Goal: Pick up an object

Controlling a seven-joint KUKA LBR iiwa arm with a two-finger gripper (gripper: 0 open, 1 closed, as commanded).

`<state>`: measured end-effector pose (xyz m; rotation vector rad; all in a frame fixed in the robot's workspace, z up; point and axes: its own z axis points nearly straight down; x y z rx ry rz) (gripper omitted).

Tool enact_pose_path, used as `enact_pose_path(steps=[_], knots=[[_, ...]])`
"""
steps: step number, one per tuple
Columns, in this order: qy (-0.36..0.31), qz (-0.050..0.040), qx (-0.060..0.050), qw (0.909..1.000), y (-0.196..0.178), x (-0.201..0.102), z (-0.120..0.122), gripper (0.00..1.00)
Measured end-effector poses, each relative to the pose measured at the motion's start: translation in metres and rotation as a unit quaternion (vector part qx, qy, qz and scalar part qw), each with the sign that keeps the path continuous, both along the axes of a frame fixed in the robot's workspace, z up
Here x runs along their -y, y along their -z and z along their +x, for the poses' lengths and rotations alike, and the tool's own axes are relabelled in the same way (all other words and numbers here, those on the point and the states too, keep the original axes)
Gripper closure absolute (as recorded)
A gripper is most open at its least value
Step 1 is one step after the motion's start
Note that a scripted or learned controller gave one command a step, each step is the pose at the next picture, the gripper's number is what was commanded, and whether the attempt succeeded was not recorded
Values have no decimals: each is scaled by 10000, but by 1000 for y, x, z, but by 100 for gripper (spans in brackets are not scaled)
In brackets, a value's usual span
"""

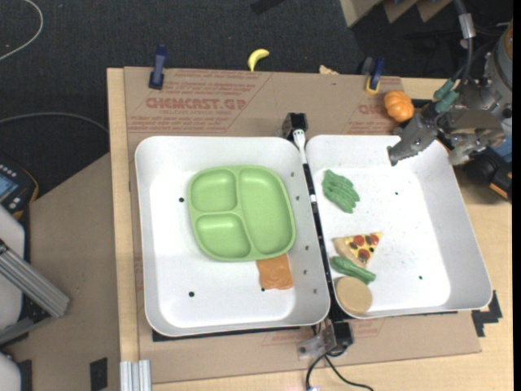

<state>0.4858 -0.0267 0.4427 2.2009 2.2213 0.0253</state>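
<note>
At the right bin's far-right corner the jaws [404,149] hung over the rim, tips at the bin's back edge; from this slant I couldn't tell how wide they stood, and nothing was visibly between them. No grasp yet, by my read: step in hand was the approach.

Nearest candidate was the green leafy piece [340,191], lying flat on the right bin [423,235] floor, left and a bit nearer the camera than the jaws, well apart from them. Its long axis ran from far-left to near-right in the view, slightly diagonal, narrower end toward the far side. To do it well I'd have set the jaws across the short width, square to that axis, and come straight down on its middle. It looked low and flat, so a shallow descent risked closing on air.

Further off, near the bin's front-left: pizza slice [360,246], point toward the left, with a green pod [353,270] just beside it and a tan round disc [354,295] at the front rim. Those three sat crowded together, a poorer first pick.

Left bin [163,218] held a green divided plate [242,213] and an orange piece [276,274] touching its front edge. An orange fruit [398,105] sat on the worktop [203,100] behind the right bin, close to the arm's wrist.
</note>
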Motion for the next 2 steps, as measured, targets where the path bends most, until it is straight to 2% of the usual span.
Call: enact_pose_path(steps=[1,2], knots=[[-25,16,-49,10000,-75,-109,-3,0],[76,-10,-73,9999,-94,-53,-6,0]])
